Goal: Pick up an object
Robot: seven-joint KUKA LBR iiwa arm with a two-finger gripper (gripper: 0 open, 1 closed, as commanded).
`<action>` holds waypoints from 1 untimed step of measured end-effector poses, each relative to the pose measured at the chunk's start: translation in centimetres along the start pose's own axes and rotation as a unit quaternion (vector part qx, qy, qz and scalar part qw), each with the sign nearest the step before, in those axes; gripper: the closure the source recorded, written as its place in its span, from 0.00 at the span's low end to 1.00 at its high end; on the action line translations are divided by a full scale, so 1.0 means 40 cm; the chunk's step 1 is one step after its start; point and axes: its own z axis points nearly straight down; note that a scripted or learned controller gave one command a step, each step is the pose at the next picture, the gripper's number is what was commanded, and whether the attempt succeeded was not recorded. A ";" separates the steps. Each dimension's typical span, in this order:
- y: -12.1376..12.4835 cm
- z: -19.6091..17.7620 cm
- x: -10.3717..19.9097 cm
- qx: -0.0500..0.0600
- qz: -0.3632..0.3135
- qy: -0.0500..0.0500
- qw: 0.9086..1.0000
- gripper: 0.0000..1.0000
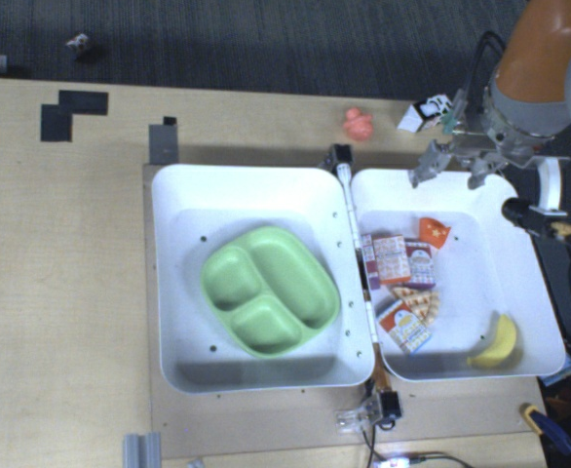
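1. The big grey arm with an orange band (549, 27) comes in from the right and hangs over the back edge of the right shallow white bin (534, 261).
2. Its tool (458, 171) has two metal fingers spread apart, and nothing sits between them (so it is open and holds nothing).
3. In the right bin lies a yellow banana (497, 342), near the front right corner.
4. A small red packet (434, 231) lies near the back of that bin, just below the tool.
5. Some flat snack packs with red and white pictures (399, 261) lie by the bin's left wall, touching each other, and one more orange and white pack (409, 318) lies just in front of them.
6. The left shallow white bin (183, 203) holds a light green plastic plate with three parts (269, 289), lying flat in the middle.
7. A small pink toy (360, 123) sits on the wooden tabletop (61, 291), behind the two bins.
8. A black and white card (427, 111) lies near the pink toy, close to the arm.
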 end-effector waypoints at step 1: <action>-0.061 0.374 -0.005 0.000 0.001 0.000 1.000 0.00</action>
